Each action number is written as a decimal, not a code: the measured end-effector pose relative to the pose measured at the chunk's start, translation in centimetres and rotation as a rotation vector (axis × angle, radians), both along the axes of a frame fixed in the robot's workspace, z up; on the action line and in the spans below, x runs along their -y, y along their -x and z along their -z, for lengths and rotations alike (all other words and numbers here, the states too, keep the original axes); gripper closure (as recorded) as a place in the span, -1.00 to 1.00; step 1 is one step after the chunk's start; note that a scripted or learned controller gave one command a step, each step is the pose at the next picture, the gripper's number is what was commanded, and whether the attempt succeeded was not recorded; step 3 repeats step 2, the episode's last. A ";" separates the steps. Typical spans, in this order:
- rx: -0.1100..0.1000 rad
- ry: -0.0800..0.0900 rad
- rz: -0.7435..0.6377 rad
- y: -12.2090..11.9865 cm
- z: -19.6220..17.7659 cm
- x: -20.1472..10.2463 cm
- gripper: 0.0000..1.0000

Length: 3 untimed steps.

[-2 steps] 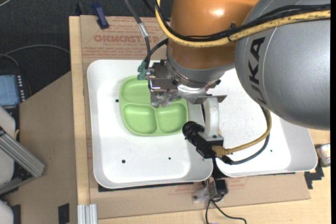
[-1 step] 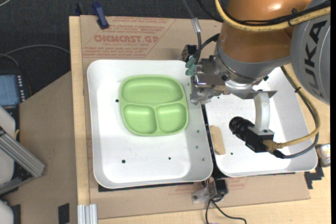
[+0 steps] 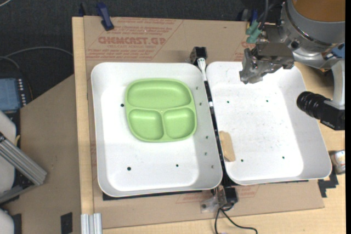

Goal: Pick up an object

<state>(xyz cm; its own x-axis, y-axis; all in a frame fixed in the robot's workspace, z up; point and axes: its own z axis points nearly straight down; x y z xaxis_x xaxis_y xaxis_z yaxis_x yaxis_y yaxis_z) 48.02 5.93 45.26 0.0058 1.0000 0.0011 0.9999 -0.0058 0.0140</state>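
Observation:
A light green divided plate (image 3: 160,109) with three compartments lies flat in the left bin (image 3: 109,161), toward its upper middle. My gripper (image 3: 253,74) hangs over the far edge of the right bin (image 3: 274,167), well to the right of the plate. I see nothing between its fingers.
Both bins sit on a brown cardboard sheet (image 3: 131,35). A strip of tan tape (image 3: 227,146) lies at the seam between the bins. A black cylindrical part (image 3: 321,107) juts in at the right edge. A blue clamp (image 3: 104,15) holds the cardboard's far left corner.

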 end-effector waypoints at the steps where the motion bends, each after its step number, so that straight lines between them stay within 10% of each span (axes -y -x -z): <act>1: -0.023 0.003 0.000 0.2 8.7 3.2 1.00; 2: -0.010 -0.001 -0.012 0.1 5.2 -3.0 1.00; 3: -0.010 -0.001 -0.012 0.1 5.2 -3.0 1.00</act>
